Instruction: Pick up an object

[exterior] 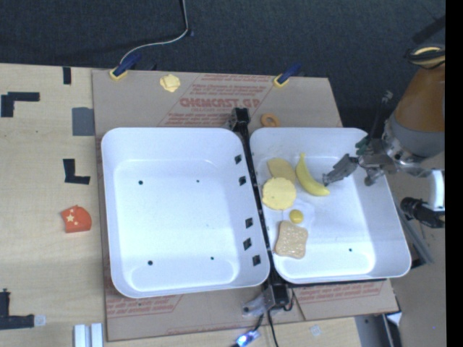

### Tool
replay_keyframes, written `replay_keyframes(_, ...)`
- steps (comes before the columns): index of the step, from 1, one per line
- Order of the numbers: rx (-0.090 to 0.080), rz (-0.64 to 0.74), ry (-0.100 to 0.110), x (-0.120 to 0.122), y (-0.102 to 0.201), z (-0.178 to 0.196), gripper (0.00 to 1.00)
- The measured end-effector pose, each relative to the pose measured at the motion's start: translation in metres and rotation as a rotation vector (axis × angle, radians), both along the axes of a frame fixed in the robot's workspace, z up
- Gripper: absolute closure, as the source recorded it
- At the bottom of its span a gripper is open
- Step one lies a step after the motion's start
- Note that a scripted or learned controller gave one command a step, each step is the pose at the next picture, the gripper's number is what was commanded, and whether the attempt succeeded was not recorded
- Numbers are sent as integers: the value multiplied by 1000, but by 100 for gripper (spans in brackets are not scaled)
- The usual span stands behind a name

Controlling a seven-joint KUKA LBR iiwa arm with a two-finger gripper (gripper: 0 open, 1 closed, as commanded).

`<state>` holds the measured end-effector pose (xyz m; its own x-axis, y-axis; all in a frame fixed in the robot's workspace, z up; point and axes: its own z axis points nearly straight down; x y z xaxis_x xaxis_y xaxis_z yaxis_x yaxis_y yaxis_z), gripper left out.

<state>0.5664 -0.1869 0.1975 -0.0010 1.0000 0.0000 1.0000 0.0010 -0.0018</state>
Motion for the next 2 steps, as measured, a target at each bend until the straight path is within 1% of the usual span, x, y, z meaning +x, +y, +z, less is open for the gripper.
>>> replay_keyframes(1,1,1,2,-36,55,-117,0)
replay_keyframes(2,0,0,-2,-34,52,-102,100)
